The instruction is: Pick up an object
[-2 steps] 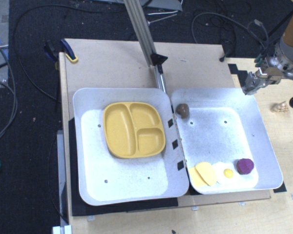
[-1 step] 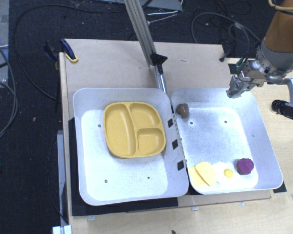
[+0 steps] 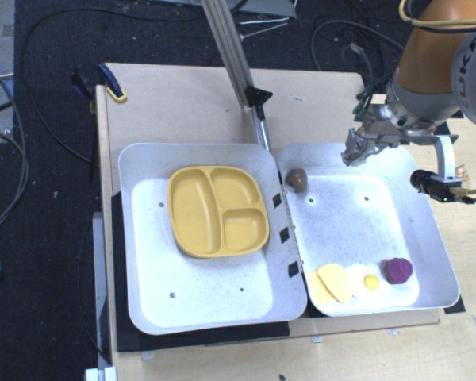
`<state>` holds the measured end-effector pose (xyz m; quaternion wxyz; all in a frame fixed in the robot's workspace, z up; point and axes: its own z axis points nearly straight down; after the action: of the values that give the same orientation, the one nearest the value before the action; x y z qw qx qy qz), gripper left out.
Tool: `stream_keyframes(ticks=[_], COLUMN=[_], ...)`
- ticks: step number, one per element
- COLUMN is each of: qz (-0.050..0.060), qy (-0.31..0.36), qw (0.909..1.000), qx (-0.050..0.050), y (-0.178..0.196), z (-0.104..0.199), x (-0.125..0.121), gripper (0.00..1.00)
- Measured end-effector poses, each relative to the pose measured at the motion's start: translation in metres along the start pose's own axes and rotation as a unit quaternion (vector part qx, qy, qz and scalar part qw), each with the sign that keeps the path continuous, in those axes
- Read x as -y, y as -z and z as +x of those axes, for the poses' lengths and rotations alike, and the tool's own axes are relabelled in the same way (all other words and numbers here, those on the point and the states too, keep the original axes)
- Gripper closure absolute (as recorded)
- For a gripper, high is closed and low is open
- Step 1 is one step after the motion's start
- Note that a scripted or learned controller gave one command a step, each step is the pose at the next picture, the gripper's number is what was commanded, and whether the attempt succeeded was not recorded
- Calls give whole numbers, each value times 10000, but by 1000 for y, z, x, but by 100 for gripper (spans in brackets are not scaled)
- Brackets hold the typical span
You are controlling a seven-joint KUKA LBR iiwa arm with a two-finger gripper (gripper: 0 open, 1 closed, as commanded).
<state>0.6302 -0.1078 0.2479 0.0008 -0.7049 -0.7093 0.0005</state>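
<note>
End effector (image 3: 358, 152) hangs over the right bin's (image 3: 428, 236) far edge; can't tell its state. Nothing grasped yet; brown ball (image 3: 297, 179) sits nearest, beside it.

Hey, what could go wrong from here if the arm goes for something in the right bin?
The claw hangs over the right bin's far rim, so a straight drop may hit it. The brown ball sits in the far left corner; the walls may block a finger. The purple ball and yellow pieces crowd the near wall.
</note>
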Motion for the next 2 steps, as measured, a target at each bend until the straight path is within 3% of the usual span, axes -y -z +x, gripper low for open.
stream_keyframes(ticks=[1, 2], qz=[-13, -1], qy=[5, 8], qw=[10000, 10000], qx=[2, -5], y=[-5, -15], z=[47, 102], x=[-12, -6], gripper=[100, 100])
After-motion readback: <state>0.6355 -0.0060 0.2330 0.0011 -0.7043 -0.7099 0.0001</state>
